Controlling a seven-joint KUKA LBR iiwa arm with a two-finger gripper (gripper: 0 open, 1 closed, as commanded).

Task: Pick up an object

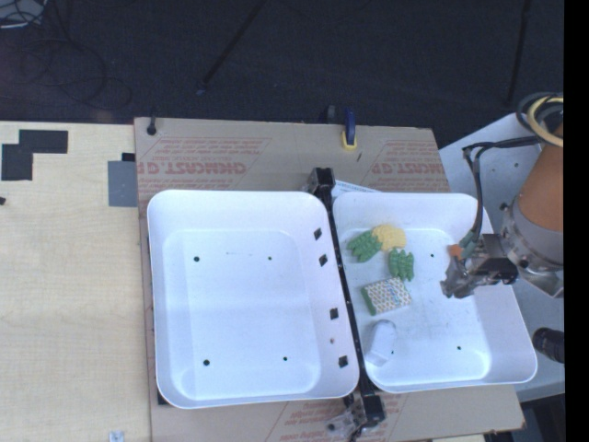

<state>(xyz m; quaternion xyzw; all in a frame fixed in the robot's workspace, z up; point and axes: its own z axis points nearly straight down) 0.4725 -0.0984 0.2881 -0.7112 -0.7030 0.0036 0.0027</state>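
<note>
Gripper: I see my gripper (pixel 457 282) low over the right side of the right bin (pixel 502 362), reaching in from the right. I cannot tell from this slanted view how far apart its tips stand, and I see nothing in its hold.
Arm: the grey wrist (pixel 525 247) leads back to the orange band (pixel 549 187) at the right edge.
Patterned block: a small speckled square piece (pixel 387 294) lies flat on the bin floor, left of the gripper and apart from it.
Green pieces: one green knobbly piece (pixel 401 264) sits just above the patterned block; a second green piece (pixel 364 245) lies further left, near the divider.
Yellow piece: a yellow lump (pixel 389 236) rests touching or just beside the second green piece, toward the bin's far wall.
White object: a pale rounded item (pixel 381 341) lies near the front left of the same bin, hard to tell from the floor.
Left bin: the neighbouring bin (pixel 170 293) sits side by side with the right one.
Bench: both bins rest on a brown board (pixel 230 159) beside a pale wooden top (pixel 64 284).
</note>
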